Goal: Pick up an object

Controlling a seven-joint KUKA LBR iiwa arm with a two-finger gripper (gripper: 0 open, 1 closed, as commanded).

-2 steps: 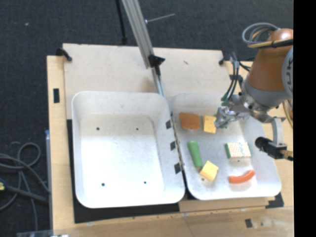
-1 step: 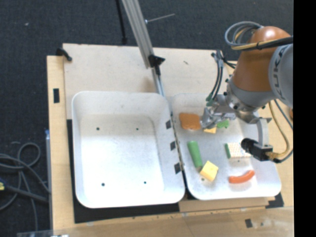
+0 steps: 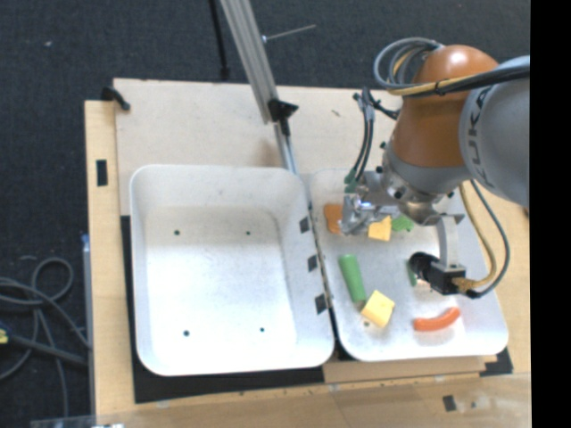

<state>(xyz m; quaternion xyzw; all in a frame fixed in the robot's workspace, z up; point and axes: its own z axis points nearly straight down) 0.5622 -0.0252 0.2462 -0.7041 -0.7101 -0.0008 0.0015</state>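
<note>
The two bins, the left bin (image 3: 223, 270) and the right bin (image 3: 473, 328), look like smooth white plastic with a soft sheen; the left one has fine dark speckles on its floor. The bench (image 3: 192, 119) under them is pale, matt board, like raw wood or fibreboard. The floor around it (image 3: 89, 25) is a dark, rough carpet. The slanted pole (image 3: 250, 47) at the far side is ribbed, bright metal. The orange band (image 3: 442, 114) of the arm is glossy and smooth, and the grey shell (image 3: 508, 141) beside it is duller. The green cylinder (image 3: 352, 277), the yellow block (image 3: 377, 309) and the curved orange-red piece (image 3: 436, 320) look like smooth plastic.
</note>
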